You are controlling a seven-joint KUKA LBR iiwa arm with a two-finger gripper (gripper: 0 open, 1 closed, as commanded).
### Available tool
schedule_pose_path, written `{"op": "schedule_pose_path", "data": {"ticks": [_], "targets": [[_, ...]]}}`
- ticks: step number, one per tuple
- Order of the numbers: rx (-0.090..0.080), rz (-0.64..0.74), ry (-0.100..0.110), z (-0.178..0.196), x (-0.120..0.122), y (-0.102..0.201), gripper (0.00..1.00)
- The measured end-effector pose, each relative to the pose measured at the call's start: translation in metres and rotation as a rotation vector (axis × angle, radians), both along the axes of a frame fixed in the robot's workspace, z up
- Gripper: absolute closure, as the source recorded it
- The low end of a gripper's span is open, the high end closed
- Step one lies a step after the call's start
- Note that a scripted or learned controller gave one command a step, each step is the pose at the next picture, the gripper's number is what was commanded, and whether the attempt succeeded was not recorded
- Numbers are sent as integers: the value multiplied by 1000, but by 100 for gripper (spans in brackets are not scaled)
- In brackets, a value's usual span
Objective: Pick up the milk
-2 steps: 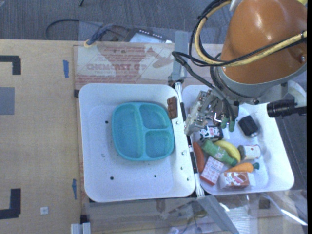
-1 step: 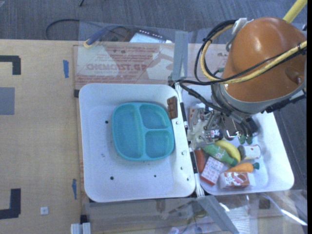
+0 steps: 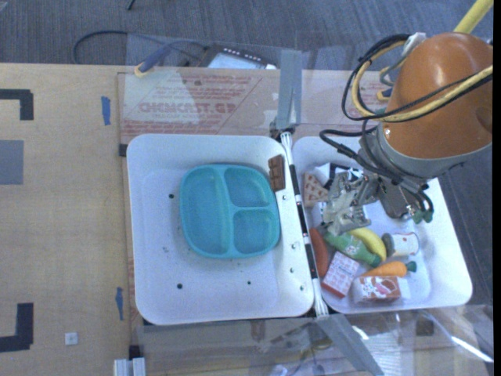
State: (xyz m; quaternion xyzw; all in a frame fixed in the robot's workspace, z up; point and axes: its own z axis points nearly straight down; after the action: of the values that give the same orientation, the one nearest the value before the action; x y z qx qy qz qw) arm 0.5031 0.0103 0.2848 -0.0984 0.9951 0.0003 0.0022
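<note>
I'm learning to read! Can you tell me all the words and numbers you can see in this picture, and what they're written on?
"CHEMCAST GP", roughly: faint red print on the clear sheet behind the bins, too blurred to be sure.
Red and white carton in the right bin: print too small to read.
Pink packet beside it: grid pattern, no readable words.
Small white jar: label unreadable.
Blue plate: no writing.

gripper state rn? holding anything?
Gripper: cannot be told whether open or closed; it sits low in the right bin over the toy food, with nothing visibly held.
</note>
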Motion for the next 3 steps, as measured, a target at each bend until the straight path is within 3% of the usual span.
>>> {"op": "schedule_pose_path", "data": {"ticks": [1,2,3], "targets": [[0,127,0,-8,-13,-20,100],[0,125,-7,3,-11,-19,100],[0,376,-4,-19,24,11,100]]}}
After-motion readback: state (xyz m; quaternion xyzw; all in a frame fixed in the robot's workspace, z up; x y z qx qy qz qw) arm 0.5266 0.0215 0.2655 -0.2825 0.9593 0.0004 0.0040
